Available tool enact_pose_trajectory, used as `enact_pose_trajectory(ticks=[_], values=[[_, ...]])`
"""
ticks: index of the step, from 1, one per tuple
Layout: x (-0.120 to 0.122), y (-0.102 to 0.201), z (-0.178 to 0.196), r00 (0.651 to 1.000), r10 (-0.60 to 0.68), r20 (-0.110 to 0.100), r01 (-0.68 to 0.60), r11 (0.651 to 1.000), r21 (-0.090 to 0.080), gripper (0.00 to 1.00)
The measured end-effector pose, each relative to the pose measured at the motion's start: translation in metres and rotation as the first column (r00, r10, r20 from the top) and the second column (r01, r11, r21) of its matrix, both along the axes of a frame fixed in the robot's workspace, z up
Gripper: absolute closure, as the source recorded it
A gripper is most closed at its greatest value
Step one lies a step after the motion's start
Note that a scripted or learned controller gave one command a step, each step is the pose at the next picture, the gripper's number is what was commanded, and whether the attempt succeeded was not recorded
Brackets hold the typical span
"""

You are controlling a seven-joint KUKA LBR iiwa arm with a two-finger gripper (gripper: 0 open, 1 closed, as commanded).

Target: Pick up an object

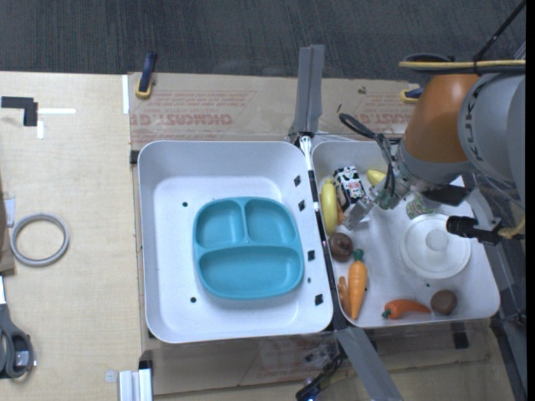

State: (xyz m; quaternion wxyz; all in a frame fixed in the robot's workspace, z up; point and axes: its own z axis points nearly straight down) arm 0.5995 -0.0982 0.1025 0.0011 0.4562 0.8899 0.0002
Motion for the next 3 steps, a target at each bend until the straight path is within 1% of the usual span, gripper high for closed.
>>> enact_pose_trajectory(ticks=[1,2,3], values=[[0.06,-0.003,-0.01,1.0,-0.011,-0.002,0.011,1.0,0.0,0.0],[0.06,-0.005,0.0,1.0,-0.009,0.0,0.009,1.0,-0.005,1.0],[0.06,0.045,0.11,0.997,-0.071,0.0,0.071,0.997,-0.001,1.0]])
